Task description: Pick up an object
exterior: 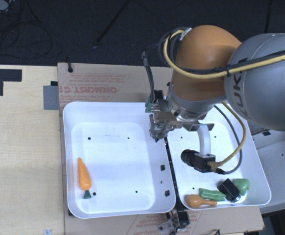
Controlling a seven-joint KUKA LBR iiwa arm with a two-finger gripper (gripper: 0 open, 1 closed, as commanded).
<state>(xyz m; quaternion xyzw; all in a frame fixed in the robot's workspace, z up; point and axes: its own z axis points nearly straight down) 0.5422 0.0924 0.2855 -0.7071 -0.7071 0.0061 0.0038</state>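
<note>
The gripper [156,130] hung at a bin's [114,155] edge, away from the carrot [83,174]. I could not tell if it was open.

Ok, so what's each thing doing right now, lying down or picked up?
Orange plastic carrot with green top: lying flat, alone in the view's left white bin.
Tan pear-shaped toy: lying in the right white bin.
Long dark green toy: lying beside it.
Small black block: lying against the green toys.
Pale green rounded toy: lying, not picked up.
Gripper: above the wall between bins, away from toys.
</note>
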